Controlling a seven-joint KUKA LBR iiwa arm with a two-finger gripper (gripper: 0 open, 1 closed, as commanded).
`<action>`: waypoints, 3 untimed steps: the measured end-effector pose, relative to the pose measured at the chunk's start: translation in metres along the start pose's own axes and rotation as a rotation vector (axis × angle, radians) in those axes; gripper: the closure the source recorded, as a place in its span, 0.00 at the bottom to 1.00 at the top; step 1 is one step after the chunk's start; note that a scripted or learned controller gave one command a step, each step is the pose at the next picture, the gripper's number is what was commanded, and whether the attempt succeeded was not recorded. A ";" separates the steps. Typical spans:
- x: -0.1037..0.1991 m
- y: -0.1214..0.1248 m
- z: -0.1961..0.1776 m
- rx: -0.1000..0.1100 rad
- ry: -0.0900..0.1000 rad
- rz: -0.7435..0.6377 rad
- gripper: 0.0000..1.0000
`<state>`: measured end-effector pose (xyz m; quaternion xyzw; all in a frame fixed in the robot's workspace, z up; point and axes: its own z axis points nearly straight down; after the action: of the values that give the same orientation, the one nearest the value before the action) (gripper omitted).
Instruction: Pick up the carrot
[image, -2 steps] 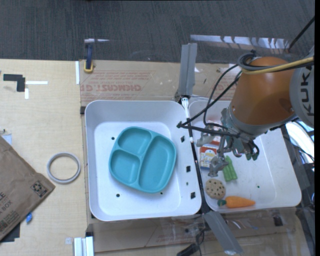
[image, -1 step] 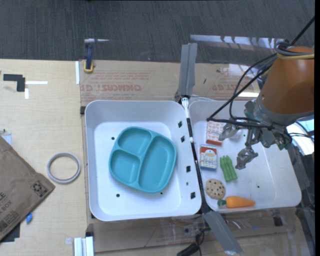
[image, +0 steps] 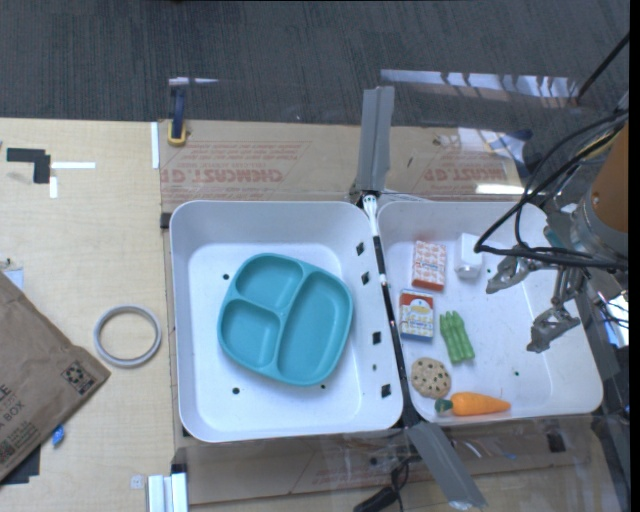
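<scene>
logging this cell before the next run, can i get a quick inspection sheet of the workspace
surface: two shallow white bins side by side, left bin and right bin, on a bench lined with cardboard
job's things: carrot lies at the near edge of the right bin, orange with a green top pointing left, untouched
clutter: teal divided plate in the left bin; in the right bin a red and white box, a second small box, green beans, a cookie, a small white item
grippers: gripper hovers over the right bin's right side, apart from the carrot, holding nothing
cables: black cables loop by the arm
surroundings: tape ring and cardboard box on the wooden table at left
</scene>
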<state>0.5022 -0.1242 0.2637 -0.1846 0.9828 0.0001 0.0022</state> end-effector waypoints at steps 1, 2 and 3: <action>0.010 0.009 0.100 -0.003 0.003 -0.158 0.00; 0.022 -0.012 0.086 -0.002 0.000 -0.556 0.00; 0.026 -0.029 -0.099 -0.002 0.000 -0.626 0.00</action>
<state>0.4881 -0.1610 0.3625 -0.4782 0.8783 0.0005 0.0021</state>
